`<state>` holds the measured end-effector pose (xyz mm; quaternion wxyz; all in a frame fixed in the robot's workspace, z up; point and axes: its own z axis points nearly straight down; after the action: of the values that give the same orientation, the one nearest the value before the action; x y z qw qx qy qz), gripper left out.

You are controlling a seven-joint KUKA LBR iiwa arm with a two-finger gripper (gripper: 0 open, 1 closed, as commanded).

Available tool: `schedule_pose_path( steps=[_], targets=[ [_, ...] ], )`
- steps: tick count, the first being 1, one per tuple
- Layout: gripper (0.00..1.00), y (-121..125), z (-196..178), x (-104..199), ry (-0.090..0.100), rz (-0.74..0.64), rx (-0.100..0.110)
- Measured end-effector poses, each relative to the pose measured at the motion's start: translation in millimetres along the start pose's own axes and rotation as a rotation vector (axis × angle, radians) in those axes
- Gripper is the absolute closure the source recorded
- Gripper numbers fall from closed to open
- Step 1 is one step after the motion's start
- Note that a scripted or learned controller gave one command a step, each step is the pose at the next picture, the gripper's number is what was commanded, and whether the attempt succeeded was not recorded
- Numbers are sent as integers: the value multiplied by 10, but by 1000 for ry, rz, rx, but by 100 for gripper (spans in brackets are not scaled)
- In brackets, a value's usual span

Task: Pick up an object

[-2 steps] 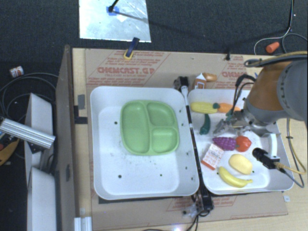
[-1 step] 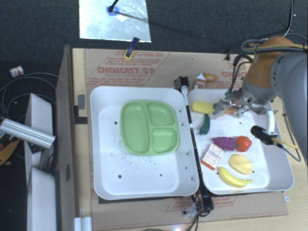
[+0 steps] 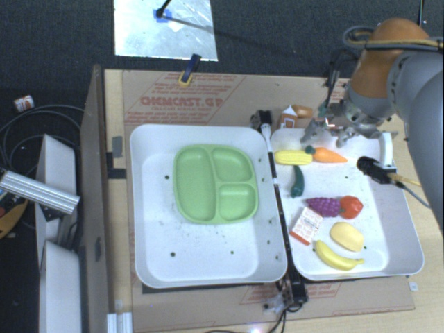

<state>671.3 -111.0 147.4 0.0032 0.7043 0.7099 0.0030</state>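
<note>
Jaws (image 3: 325, 132) low at right bin's (image 3: 406, 245) far edge, empty; spread unclear. Carrot (image 3: 329, 156) just below them, corn (image 3: 293, 157) beside it. Best: centre over carrot, descend straight, avoid corn.

Bench top is a brown cardboard sheet (image 3: 208, 96) with red print, sitting on a wooden board (image 3: 94, 186). Two shallow white bins rest on it side by side, touching along the middle: left bin (image 3: 149, 255), right bin (image 3: 402, 248). A small yellow and blue clip (image 3: 189, 70) lies at the cardboard's far edge. A small brown and white carton (image 3: 294, 116) stands on the cardboard just behind the right bin's far-left corner, with a black clamp (image 3: 262, 120) at the seam beside it. Another black clamp (image 3: 295, 293) with wires sits at the near end of the seam.
</note>
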Motion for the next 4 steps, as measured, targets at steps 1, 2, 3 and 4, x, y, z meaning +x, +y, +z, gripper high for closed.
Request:
schedule_pose_path(
  steps=[1,2,3,4],
  targets=[
    [0,-6,317,-9,-2,5,-2],
    [0,-382,636,-186,-1,9,10],
    [0,-80,647,-168,4,8,38],
    [0,-634,626,-318,1,10,12]
  ],
)
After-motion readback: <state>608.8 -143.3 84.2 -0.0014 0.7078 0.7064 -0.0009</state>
